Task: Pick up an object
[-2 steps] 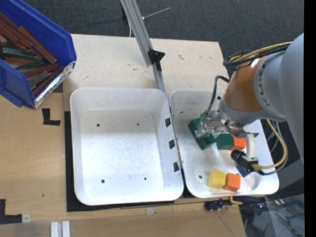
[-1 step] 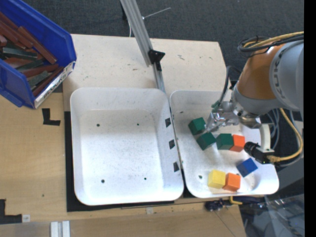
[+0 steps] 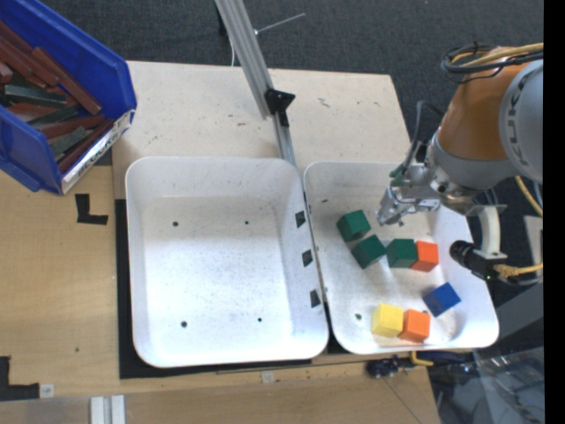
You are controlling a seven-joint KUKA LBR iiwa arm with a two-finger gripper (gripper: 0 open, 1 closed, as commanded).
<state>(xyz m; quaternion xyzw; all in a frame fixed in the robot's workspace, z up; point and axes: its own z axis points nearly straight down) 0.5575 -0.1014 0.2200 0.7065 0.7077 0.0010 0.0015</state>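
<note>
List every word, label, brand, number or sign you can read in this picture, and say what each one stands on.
"KU": dark letters running vertically on the arm's grey casing at the right edge, cut off by the frame.
Nothing else is readable: the cubes, the white bins and the blue crate carry no legible text.

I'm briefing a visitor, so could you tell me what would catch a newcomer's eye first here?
The grey and orange arm reaching in from the right, its claw hanging over the right bin. Below it lie bright cubes: three green, two orange, one blue, one yellow. A blue crate sits top left.
</note>
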